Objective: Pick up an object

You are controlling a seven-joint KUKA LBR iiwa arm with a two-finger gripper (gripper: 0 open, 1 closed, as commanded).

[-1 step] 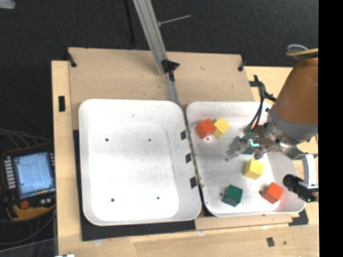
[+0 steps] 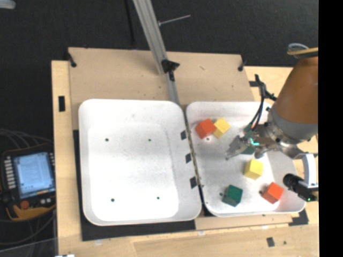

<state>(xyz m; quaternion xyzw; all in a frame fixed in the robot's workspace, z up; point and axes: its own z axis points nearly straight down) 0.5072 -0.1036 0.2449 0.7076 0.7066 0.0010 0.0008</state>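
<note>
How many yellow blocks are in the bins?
2, both in the right bin: one yellow block beside the orange block, another below the gripper. The arm may hide more.

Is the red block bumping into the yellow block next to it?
Touching. In the camera view the red block and the yellow block meet with no white between them.
</note>
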